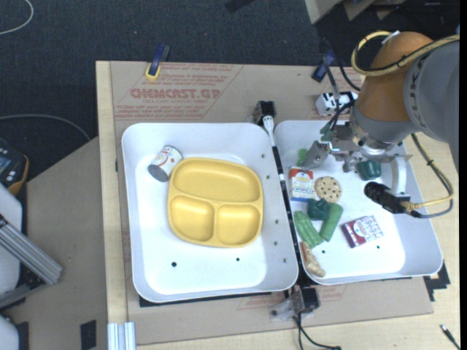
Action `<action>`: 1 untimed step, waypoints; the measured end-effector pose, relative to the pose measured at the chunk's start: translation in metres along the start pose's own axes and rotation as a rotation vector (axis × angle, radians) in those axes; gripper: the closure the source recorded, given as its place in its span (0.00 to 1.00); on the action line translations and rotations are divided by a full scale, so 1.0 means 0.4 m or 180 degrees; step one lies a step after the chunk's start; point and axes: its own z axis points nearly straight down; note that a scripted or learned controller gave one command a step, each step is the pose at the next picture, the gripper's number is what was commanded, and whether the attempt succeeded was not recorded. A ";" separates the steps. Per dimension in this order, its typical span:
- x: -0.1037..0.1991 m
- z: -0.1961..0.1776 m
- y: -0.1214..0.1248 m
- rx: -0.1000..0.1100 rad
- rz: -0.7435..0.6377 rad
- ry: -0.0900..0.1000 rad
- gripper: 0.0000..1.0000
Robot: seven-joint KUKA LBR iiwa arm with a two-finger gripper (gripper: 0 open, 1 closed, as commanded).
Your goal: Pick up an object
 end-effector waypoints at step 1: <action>0.004 0.109 0.007 -0.0035 0.0001 0.0010 0.00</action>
